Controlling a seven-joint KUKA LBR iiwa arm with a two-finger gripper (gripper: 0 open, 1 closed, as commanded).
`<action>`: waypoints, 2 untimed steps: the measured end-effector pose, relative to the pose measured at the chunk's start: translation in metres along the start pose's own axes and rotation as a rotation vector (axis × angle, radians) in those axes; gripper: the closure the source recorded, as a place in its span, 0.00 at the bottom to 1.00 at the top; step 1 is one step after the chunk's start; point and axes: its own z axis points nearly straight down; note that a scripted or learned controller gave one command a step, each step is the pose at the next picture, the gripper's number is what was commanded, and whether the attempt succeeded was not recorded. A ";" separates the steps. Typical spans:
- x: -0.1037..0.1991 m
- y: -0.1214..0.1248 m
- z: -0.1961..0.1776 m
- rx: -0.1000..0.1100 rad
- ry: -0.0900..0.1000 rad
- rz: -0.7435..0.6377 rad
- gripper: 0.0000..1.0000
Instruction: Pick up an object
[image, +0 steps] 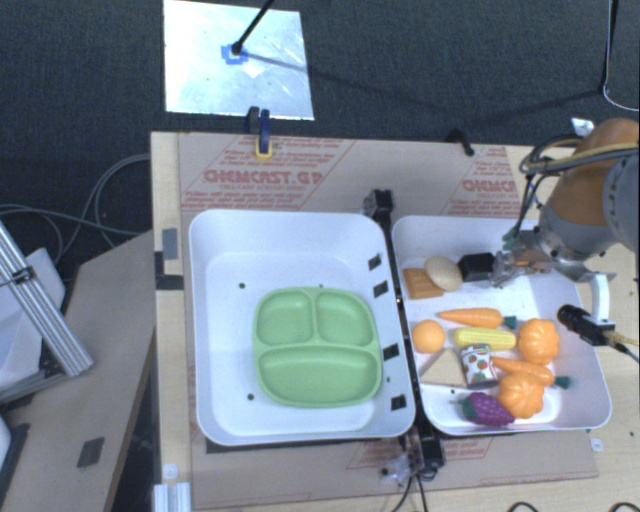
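Note:
My gripper (497, 265) hangs low over the back of the right bin (590, 400), reaching in from the right. Just to its left lie a beige egg-shaped piece (443, 271) and an orange-brown slice (421, 285). In front of the gripper are a carrot (470, 317), a yellow corn cob (487, 339) and a small orange pumpkin (538, 340). Nothing shows in the gripper's grasp.
The right bin also holds an orange ball (428, 336), a small can (478, 366), a second carrot (525, 370), another pumpkin (522, 397), purple grapes (484, 408) and a pale wedge (438, 366). The left bin (220, 260) holds a green divided plate (318, 346).

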 end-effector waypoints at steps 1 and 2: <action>0.002 0.002 -0.064 -0.004 -0.001 0.000 1.00; -0.008 0.008 -0.118 -0.004 -0.002 -0.001 1.00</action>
